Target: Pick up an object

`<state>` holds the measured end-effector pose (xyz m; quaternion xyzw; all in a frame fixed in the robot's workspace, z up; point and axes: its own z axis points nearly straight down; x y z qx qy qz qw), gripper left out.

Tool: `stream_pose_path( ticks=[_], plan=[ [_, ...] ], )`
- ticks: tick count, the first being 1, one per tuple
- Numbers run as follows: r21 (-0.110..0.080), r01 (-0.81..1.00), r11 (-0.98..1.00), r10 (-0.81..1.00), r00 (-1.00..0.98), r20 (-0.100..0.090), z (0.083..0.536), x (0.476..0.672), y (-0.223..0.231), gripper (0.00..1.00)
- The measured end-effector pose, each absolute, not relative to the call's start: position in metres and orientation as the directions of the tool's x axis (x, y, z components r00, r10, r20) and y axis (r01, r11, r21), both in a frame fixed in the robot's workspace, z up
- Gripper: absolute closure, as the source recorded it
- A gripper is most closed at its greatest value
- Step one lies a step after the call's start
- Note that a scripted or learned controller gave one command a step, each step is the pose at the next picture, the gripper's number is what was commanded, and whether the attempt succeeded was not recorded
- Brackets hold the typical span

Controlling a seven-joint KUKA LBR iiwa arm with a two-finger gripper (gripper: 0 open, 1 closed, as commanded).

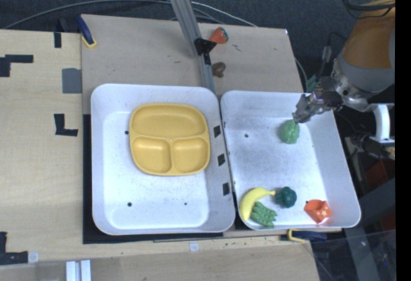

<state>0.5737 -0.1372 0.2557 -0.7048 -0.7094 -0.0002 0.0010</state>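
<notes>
Five small objects sit in your right bin point(334, 164); one yellow tray point(170, 138) fills the left bin point(109, 209). Claw point(304, 110) hangs just above the green ball point(289, 131), likely lined up for a grab; its opening, cannot tell. Well below it, clustered in the corner: one banana point(250, 198), one broccoli point(263, 213), one dark ball point(285, 196), one orange piece point(317, 210).

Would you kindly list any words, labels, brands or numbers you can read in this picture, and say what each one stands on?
There are none that can be read.
The yellow plate, the white bins and the toy foods, such as the banana, bear no print.
The black marks on the bench are plain tape shapes, not letters.
</notes>
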Motion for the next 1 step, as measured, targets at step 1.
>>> stream_pose_path(
  ticks=[1],
  plan=[
    [-0.002,1.000,0.007,1.000,-0.007,0.002,0.2453,0.5687,-0.0759,1.00]
  ],
)
